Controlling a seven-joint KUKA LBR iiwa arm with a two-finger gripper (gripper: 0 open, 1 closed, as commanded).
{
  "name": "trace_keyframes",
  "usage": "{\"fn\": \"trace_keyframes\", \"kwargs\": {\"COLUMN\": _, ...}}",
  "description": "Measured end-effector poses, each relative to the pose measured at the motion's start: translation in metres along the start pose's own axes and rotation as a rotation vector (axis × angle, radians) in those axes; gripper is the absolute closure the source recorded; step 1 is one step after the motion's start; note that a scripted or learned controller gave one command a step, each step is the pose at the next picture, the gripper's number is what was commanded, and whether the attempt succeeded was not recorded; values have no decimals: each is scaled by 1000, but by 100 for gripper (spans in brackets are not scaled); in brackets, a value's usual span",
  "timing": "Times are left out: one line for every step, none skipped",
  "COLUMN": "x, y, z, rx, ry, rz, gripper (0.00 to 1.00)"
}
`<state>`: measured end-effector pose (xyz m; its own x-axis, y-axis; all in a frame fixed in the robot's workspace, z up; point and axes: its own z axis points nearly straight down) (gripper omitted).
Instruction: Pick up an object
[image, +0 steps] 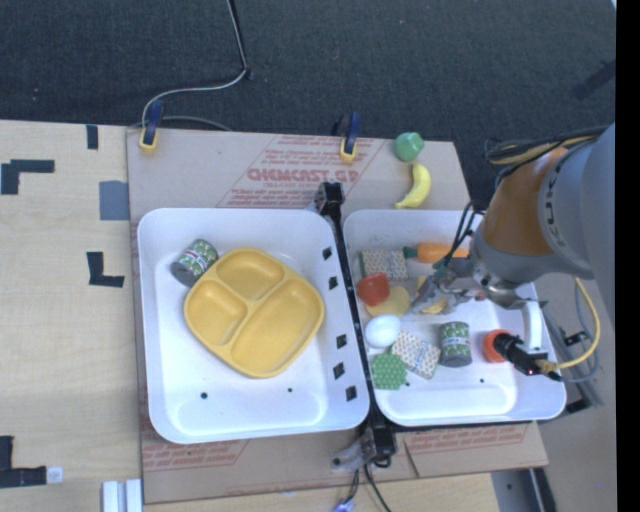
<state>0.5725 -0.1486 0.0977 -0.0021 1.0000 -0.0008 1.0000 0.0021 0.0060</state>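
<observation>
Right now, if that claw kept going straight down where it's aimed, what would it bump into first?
Probably the yellow piece lying beside the red tomato: the claw hangs over that spot in the right bin. Height is hard to judge from above.

Red "CHEMCAST GP" print, upside down, on cardboard sheet (285, 170).
</observation>
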Motion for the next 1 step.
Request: {"fn": "trace_keyframes", "kwargs": {"x": 66, "y": 57, "z": -87, "rx": 4, "ry": 1, "rz": -1, "gripper": 100}}
